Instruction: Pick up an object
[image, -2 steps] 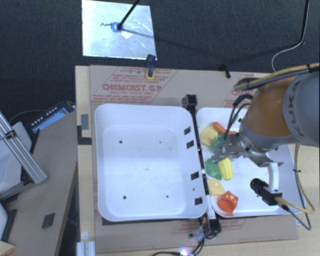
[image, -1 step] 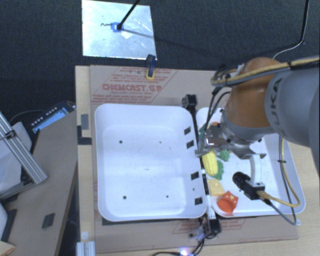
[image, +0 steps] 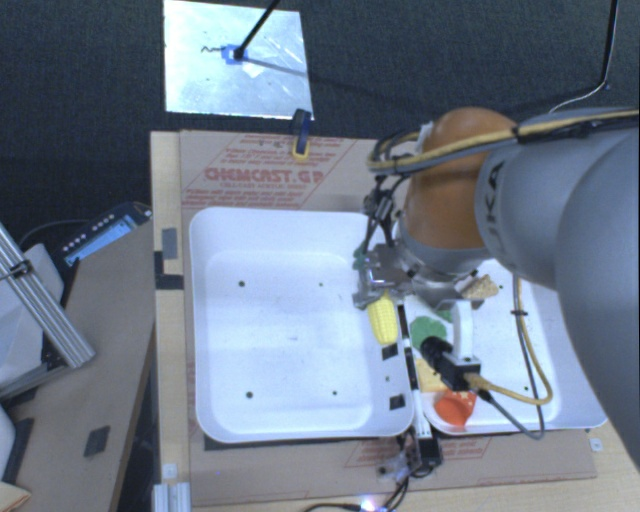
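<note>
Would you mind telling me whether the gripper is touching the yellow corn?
Cannot tell. In the camera view the gripper sits directly above the corn, overlapping it without showing contact.

One fixed camera looks down at a slant on the counter (image: 260, 160) from above, both white bins (image: 290, 330) mid-frame.

- Bright, even overhead light washes the left white bin (image: 280, 330) nearly featureless.
- Glare flares on the metallic sheet (image: 237, 60) at top.
- The grey arm (image: 570, 220) looms soft and out of focus.
- Dark surroundings stay dim.
</note>
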